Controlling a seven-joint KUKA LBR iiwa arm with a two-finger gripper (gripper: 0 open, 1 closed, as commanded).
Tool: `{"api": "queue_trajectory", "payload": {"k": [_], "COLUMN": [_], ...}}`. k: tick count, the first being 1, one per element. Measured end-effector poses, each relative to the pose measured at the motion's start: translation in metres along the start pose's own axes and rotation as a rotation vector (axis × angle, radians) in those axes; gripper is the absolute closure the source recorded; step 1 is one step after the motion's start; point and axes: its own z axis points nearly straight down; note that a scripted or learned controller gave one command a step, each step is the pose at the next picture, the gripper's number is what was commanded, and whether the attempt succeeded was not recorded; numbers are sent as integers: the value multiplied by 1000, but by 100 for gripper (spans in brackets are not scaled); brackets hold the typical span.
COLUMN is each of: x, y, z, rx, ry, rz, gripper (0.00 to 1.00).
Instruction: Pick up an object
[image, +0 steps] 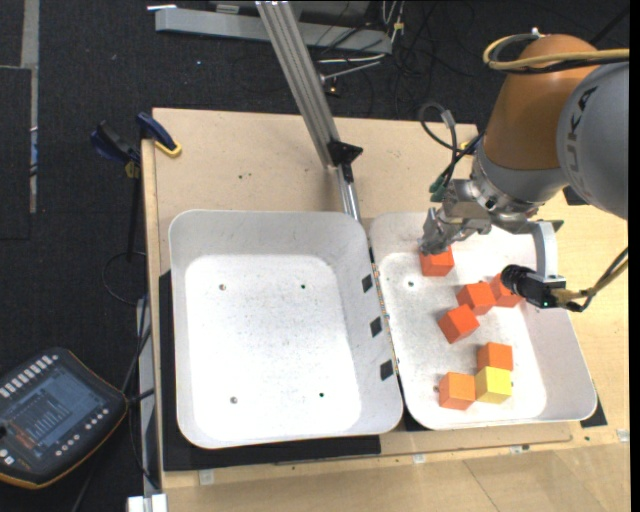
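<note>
My gripper (437, 243) reaches down into the far part of the right bin (560, 400). Its tips sit right on top of an orange block (437, 264), which touches or lies just below them. More orange blocks lie nearby: one (476, 296) beside another (503, 290), one (459, 323) in the middle, one (494, 356) nearer the front, and one (456, 390) at the front. A yellow block (494, 384) sits against the front orange ones.
The left bin (190, 250) lies beside the right one. A slanted metal pole (305, 85) ends near the bins' far junction. Blue clamps (130, 140) sit at the bench's far left corner. A teach pendant (55, 410) lies off the bench at lower left.
</note>
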Motion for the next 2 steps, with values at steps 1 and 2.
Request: {"api": "queue_trajectory", "payload": {"k": [1,2], "x": [57,119], "y": [-17,-17], "z": [-3,1], "rx": [1,0], "ry": [1,-1], "rz": [0,0], "gripper": [100,100]}}
